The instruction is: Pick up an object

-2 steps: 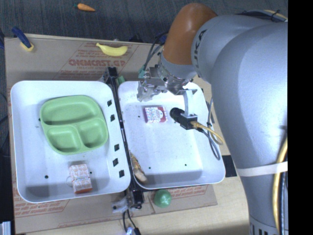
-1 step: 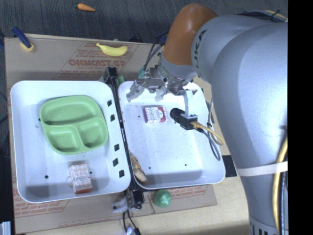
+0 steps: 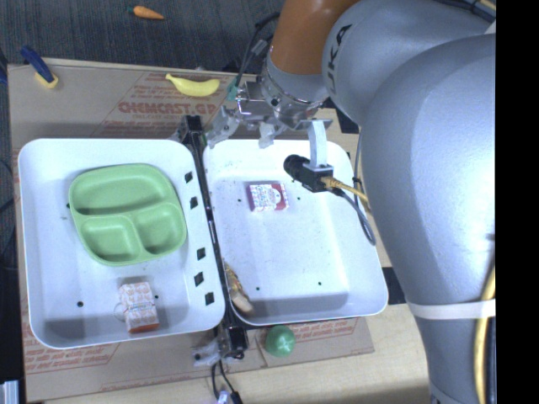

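Observation:
A small red-and-white packet (image 3: 267, 196) lies flat in the far part of the right bin (image 3: 337, 268). My gripper (image 3: 269, 131) hangs over that bin's far edge, just beyond the packet and apart from it, below the arm's orange band. Nothing shows in its grasp. A black part with a yellow cable (image 3: 307, 175) sticks out to the right of the packet. In the left bin (image 3: 42, 251) sit a green divided plate (image 3: 126, 213) and, nearer the front, a small tan and red carton (image 3: 137, 305). A brownish object (image 3: 236, 291) rests at the right bin's front-left wall.
The grey arm covers the whole right side. Outside the bins lie a green ball (image 3: 280, 341) by the front edge, a yellow banana (image 3: 194, 84) behind the bins, an orange carrot (image 3: 148, 12) on the far floor and a blue-yellow object (image 3: 38, 66) at far left.

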